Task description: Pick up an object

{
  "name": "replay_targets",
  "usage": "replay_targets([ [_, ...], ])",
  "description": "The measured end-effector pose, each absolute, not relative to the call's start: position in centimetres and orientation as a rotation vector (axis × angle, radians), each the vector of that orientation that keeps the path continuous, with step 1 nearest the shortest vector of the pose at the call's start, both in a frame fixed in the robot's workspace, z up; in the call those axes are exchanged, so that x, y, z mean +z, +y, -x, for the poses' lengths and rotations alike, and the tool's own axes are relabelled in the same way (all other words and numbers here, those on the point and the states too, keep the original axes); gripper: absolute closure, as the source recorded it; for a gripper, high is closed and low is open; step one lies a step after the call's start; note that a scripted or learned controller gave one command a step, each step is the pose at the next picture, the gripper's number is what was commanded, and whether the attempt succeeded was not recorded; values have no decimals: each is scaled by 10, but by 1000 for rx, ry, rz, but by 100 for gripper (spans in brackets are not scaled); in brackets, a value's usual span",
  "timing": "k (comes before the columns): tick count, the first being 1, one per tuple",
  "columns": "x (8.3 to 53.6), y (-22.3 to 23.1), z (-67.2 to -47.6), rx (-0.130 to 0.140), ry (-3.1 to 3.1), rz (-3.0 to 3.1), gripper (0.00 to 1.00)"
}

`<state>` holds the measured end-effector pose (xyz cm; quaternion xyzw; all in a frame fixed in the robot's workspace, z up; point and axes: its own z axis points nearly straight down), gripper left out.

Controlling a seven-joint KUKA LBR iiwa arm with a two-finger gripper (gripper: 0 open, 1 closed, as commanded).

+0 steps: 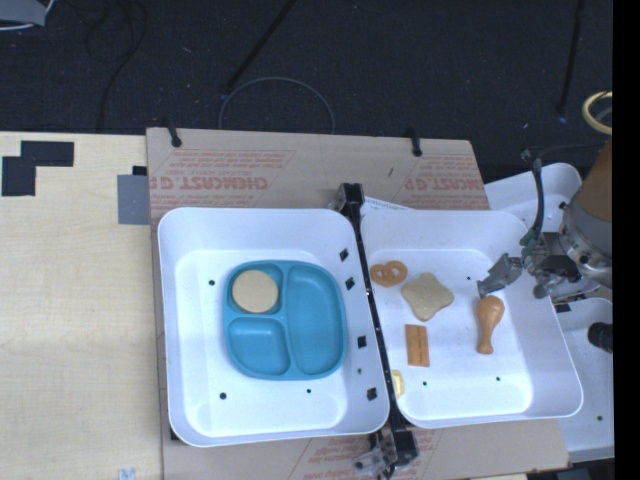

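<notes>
A dark floor with loose cables runs across the top of the scene, and below it a pale wooden bench carries a sheet of printed cardboard point(300, 173) on which two shallow white bins sit side by side, joined at a black clamp strip down the middle. The left bin point(190, 368) holds a blue divided tray point(310, 318); a round tan cookie-like disc point(254, 290) lies in the tray's upper-left compartment, while the other two compartments show bare blue. The right bin point(540, 388) holds the loose play-food items: a pretzel point(388, 272) near its upper left, a tan lumpy flat piece point(427, 295) just beside it, an orange-brown rectangular cracker point(417, 345) below that, and a drumstick point(488, 321) standing apart toward the right. A small yellow object point(397, 382) peeks out at the bin's left wall, too hidden to identify. The gripper point(520, 276) hangs over the right bin's right edge, just above the drumstick's thick end, its grey fingers spread apart with nothing between them. The arm behind it is cut off at the right, showing just a grey wrist and a bit of orange.
</notes>
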<state>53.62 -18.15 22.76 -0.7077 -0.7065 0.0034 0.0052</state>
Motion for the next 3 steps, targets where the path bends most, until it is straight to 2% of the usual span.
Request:
replay_targets([
  [1,233,-182,-538,1,-2220,2221,0],
  [2,171,-185,-532,7,-2215,2216,0],
  [3,127,-183,-528,5,-2216,2216,0],
])
